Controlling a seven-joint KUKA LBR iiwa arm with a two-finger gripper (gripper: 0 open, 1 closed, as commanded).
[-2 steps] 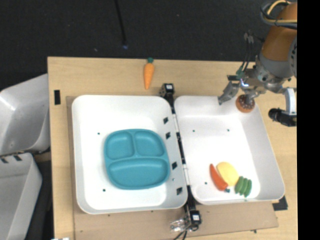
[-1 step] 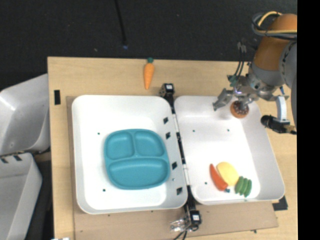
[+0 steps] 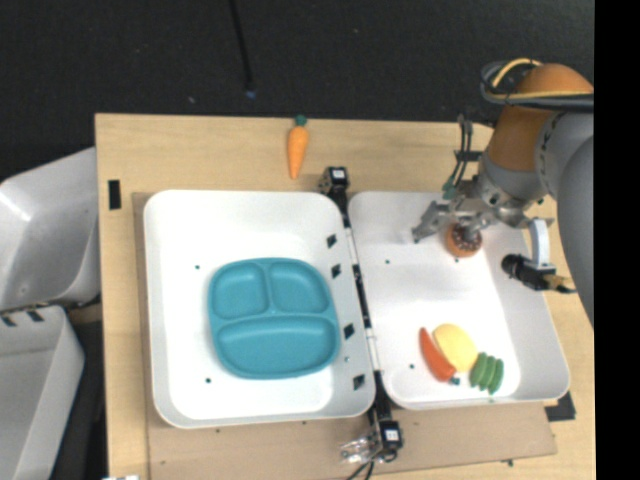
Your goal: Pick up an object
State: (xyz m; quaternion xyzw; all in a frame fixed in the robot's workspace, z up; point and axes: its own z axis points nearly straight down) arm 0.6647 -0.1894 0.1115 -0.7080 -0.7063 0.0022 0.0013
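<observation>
Hand [image 3: 462, 230] low over right bin's [image 3: 520, 368] far edge, above small brown object [image 3: 462, 242]; grip state unclear. Carrot [image 3: 297, 148] on tabletop [image 3: 200, 153] near far edge.

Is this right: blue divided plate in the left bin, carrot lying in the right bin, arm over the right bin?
Not quite. The carrot lies on the bare wooden bench behind the bins, outside both, as the camera view shows. The rest stands: the blue divided plate is in the left bin, and the gripper is over the right bin.
</observation>
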